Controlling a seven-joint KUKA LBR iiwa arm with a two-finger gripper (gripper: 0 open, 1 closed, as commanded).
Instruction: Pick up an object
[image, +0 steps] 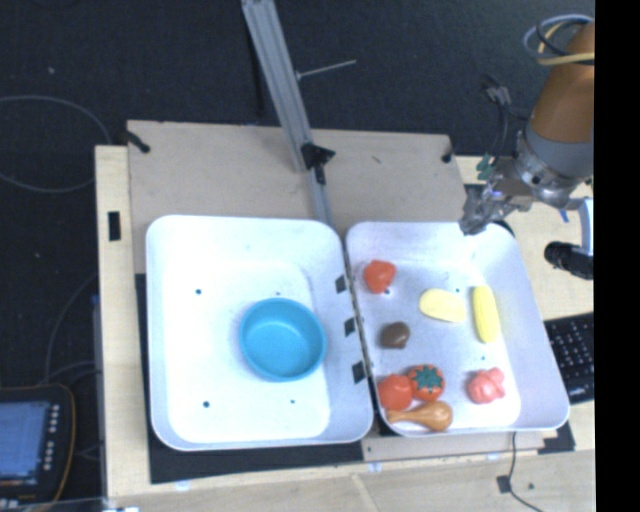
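Seven small toy foods lie in the right bin (530, 300): a red piece (378, 275) near its far left corner, a pale yellow lump (441, 306) touching an upright yellow banana-like piece (485, 314) in the middle, a dark brown lump (394, 335) to their left, and along the near edge a red tomato-like piece (394, 391), an orange one with a green top (426, 379), a tan gourd shape (424, 416) lying on its side, and a pink piece (485, 386) apart to the right. No writing or label can be read on any of them. The left bin (190, 260) holds one blue bowl (282, 339), upright, near its middle. The tool (478, 219) hangs over the far right corner of the right bin, well apart from all the pieces; whether it is open or closed is too blurred to tell, and nothing shows in it. Both bins sit side by side on the bench (220, 160).
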